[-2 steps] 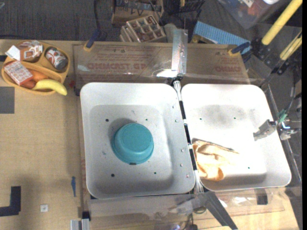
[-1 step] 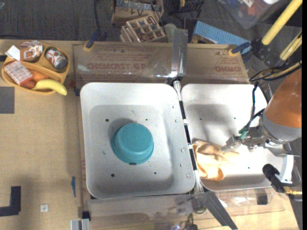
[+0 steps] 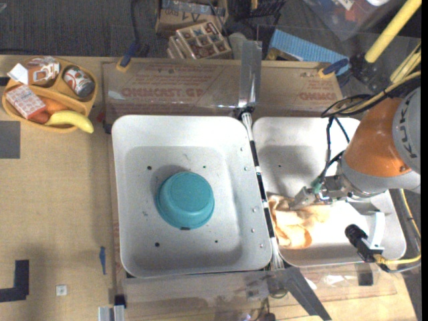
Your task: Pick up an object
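Reaching from the right, the gripper (image 3: 309, 194) is positioned low in the right bin (image 3: 294, 146), above a pale orange object (image 3: 294, 225). A teal bowl (image 3: 186, 199) is seated upside down in the left bin (image 3: 134, 152). Cardboard lettering (image 3: 157, 92) behind is unreadable.

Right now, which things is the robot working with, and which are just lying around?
For the job:
- gripper, low in the right bin
- pale orange crumpled object beside it, the likely pick
- teal bowl, upside down in the left bin, another possible pick

Just lying about:
- yellow tray of toy food with a banana
- cardboard boxes behind the bins
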`<action>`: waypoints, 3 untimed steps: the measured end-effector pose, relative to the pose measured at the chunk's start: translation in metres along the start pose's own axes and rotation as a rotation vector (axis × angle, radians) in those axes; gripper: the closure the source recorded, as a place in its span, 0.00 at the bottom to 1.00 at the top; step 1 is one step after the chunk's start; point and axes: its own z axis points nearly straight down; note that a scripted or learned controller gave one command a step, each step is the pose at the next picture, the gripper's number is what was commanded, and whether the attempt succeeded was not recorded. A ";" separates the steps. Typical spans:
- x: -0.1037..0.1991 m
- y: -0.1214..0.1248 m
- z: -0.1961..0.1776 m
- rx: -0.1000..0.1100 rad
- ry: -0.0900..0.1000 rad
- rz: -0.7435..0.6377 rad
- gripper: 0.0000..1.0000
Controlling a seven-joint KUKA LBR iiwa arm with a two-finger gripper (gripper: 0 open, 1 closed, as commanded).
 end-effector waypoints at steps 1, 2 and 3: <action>-0.001 0.001 -0.011 -0.005 0.002 0.005 1.00; -0.001 0.001 -0.011 -0.005 0.002 0.006 0.00; 0.020 -0.004 -0.002 -0.010 -0.007 -0.104 0.00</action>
